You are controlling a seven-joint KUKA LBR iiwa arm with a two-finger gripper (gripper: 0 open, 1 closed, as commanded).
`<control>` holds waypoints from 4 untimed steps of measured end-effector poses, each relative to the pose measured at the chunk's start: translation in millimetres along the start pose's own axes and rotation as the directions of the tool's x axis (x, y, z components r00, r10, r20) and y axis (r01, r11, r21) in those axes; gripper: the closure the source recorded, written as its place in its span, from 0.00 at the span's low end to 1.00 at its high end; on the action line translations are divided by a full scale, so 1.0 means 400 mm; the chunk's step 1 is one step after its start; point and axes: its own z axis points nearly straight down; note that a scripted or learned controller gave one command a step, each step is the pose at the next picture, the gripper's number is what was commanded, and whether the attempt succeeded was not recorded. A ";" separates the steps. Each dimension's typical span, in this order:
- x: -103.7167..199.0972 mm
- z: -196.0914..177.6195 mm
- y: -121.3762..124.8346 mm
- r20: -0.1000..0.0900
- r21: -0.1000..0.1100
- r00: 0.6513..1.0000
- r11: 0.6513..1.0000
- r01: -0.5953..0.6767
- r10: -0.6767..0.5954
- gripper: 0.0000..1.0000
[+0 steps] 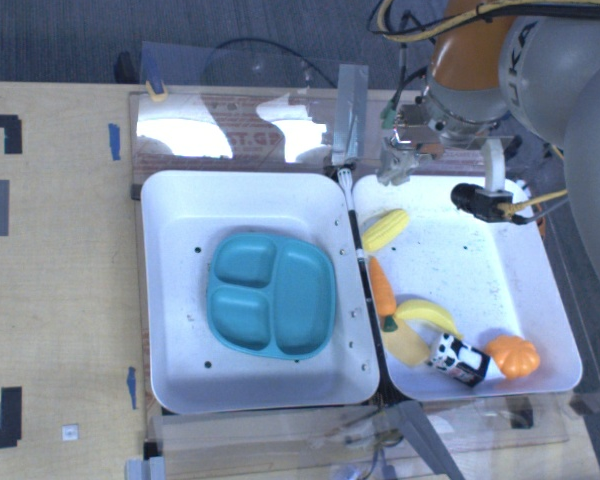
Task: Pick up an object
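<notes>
Two shallow white bins are seen side by side on the bench. In the left bin (170, 268) a teal divided tray (272, 293) is laid roughly at its centre, its three compartments bare. The objects are gathered in the right bin (500, 268): a yellow corn cob (384, 229) is lodged at the bin's 10 o'clock, near the dividing wall; an orange carrot (381, 288) is laid along that same wall at about 9 o'clock, just below the corn. A yellow banana (427, 315) is curved across the 7 o'clock area, with a paler yellow piece (404, 346) just beneath it, touching or nearly so. A small black-and-white cow toy (457, 358) is placed at 6 o'clock, right beside the banana's end, and an orange pumpkin-like object (513, 356) is set against the cow at 5 o'clock. The gripper (442, 173) is held over the bin's far rim, at about 12 o'clock — well apart from every object. Its two fingers are seen spread wide, one pale finger (394, 164) toward 11 o'clock and the other toward 1 o'clock, and nothing is held between them. The grey arm with its orange band (480, 38) is seen reaching in from the upper right.
</notes>
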 end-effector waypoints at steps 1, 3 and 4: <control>0.102 -0.018 -0.086 0.001 0.001 0.991 0.991 0.137 -0.137 1.00; -0.078 0.115 -0.040 0.002 0.007 0.983 0.983 0.183 -0.183 0.00; -0.240 0.300 -0.076 0.000 0.002 0.881 0.881 0.472 -0.472 0.00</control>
